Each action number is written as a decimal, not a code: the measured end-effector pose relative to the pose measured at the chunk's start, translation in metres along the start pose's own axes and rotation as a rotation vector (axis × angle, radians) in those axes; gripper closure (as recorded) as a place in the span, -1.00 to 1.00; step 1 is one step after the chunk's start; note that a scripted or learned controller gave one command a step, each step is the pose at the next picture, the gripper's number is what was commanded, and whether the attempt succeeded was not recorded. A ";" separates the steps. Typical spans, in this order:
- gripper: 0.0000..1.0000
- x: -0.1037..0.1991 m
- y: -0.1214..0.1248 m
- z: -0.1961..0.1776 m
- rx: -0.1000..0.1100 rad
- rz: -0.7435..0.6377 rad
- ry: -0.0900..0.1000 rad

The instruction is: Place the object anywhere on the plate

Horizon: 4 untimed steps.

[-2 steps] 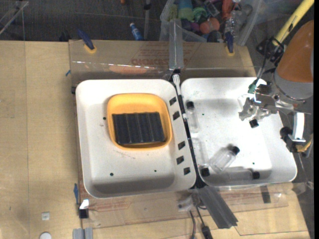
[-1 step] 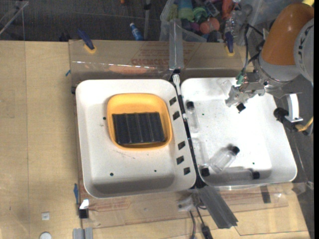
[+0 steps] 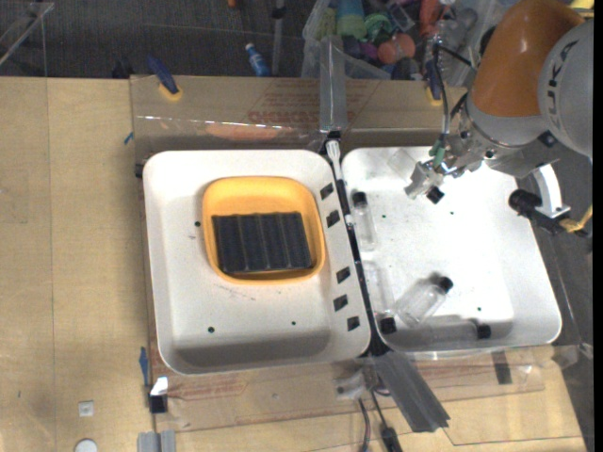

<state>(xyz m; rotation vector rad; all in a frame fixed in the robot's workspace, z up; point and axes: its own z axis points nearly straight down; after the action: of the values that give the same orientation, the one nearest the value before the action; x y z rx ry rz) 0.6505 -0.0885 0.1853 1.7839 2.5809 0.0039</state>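
The grey arm with its orange band reaches in from three o'clock, and its small two-finger gripper [image 3: 426,179] hangs over the upper part of the right-hand shallow white bin [image 3: 528,252], up toward twelve o'clock of that bin. Whether the tool is parted or closed I cannot tell from here — it is too small and dark against the white; nothing is visibly caught in it. The thing to be moved looks to be the clear plastic bottle with a black cap [image 3: 423,298], lying on its side down at about six o'clock of the same bin, well apart from the gripper and near the front wall, probably where it rolled to rest. The yellow rounded-square plate [image 3: 214,202] sits in the middle of the left-hand white bin [image 3: 179,328] at nine o'clock, with a dark ribbed rectangular block [image 3: 262,242] already lying on it — so I'd judge the pick not yet made.
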 end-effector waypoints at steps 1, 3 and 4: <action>1.00 0.019 0.025 -0.001 0.000 -0.092 0.000; -1.00 0.037 0.032 -0.009 -0.001 -0.239 0.000; -1.00 -0.016 0.012 -0.048 -0.001 -0.300 -0.001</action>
<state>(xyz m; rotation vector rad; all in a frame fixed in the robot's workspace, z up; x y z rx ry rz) 0.6675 -0.0991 0.2332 1.3774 2.8163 0.0033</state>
